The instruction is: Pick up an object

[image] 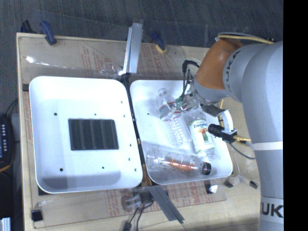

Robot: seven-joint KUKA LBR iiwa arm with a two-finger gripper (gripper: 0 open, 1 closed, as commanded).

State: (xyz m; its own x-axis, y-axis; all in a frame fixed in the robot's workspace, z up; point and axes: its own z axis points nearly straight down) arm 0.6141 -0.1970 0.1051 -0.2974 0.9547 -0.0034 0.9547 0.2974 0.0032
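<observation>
Clear plastic bottles sit in the right bin (144,129): one with a white label (201,134) near the right wall, a ribbed one (176,127) just left of it, and a third with a dark cap (175,163) lying along the front wall. Transparent bodies blur together where they overlap, so the edges are hard to separate. Gripper (185,103) is low over the upper ends of the two upright-lying bottles, mostly hidden by the wrist; can't tell its state, possibly touching a bottle neck. Arm (255,90) comes in from the right, orange band (211,69) above the bin's back edge. Left bin (48,95) holds a dark ribbed rectangle (93,134).
</observation>
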